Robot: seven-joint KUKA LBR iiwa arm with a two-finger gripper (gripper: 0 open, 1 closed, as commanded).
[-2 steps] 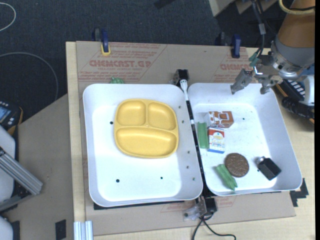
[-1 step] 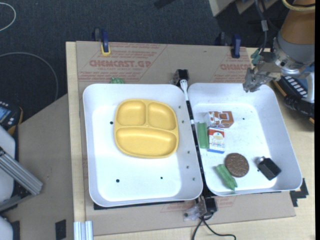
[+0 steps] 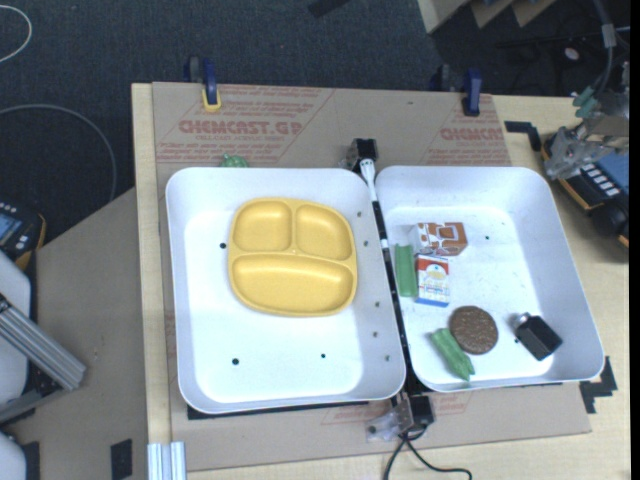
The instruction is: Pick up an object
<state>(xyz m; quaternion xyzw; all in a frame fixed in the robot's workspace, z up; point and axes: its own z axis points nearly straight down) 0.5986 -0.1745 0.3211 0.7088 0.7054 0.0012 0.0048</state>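
A: Where did the pick stand at this frame?

B: Not begun, by the look of it. Every object lay in a bin. Left bin (image 3: 195,298) held a yellow tray (image 3: 293,256), three compartments, flat. Right bin (image 3: 560,233) held the candidates: an orange-and-white box (image 3: 442,236), a small carton (image 3: 433,280) just below it, a green stick (image 3: 404,271) by the centre wall, a brown disc (image 3: 473,329), a green pod (image 3: 452,353) touching the disc's lower left, a black block (image 3: 537,336) to the right.

A: Gripper state?

B: Could not tell; nothing was seen held.

A: What was left?

B: Judged: the whole task. Approach, close on one item, lift. The block sat apart from the rest and looked the easiest.
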